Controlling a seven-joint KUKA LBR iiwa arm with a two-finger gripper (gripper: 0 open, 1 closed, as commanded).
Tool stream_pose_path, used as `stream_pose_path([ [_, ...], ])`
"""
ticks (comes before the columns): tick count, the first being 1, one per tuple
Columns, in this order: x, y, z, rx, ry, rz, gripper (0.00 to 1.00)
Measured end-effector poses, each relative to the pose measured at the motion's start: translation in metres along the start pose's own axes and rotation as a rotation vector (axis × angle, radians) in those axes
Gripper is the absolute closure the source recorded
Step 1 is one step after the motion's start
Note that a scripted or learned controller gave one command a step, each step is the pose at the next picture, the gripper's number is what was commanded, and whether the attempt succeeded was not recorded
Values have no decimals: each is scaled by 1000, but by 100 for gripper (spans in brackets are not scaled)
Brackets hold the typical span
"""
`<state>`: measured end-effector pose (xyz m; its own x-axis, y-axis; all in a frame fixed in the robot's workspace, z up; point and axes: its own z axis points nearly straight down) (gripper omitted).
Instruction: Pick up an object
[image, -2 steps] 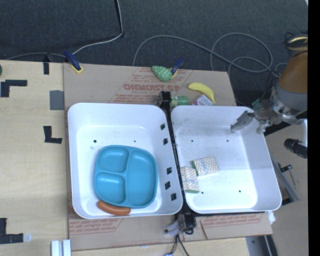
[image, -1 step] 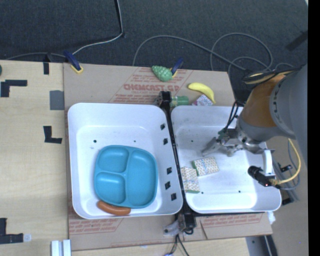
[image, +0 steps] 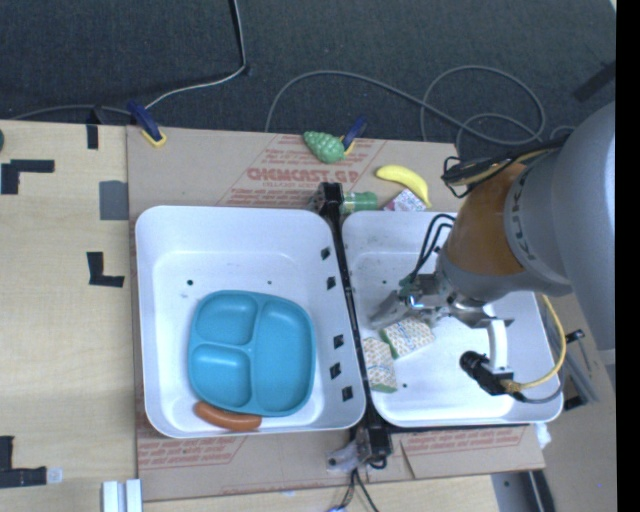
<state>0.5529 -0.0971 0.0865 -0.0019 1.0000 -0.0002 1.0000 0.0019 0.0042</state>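
My gripper (image: 398, 306) is low inside the right bin (image: 520, 405), near its left wall, with the grey arm and its orange band (image: 480, 235) reaching in from the right. Directly under and beside the gripper lies a flat patterned packet (image: 412, 337). A second patterned packet (image: 378, 363) lies a little nearer the front, against the divider. The gripper appears to touch or hover just over the first packet; I cannot tell which. Nothing is visibly lifted off the bin floor.
The left bin (image: 160, 240) holds a blue divided plate (image: 250, 350) with an orange sausage (image: 228, 417) at its front edge. Behind the bins on the cardboard lie a yellow banana (image: 403, 181), a green toy (image: 324, 146) and a green bottle (image: 360, 201). Cables (image: 470, 85) loop at the back.
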Motion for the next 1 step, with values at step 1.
stream_pose_path([
  [1,-1,-23,0,-4,-3,1,0],
])
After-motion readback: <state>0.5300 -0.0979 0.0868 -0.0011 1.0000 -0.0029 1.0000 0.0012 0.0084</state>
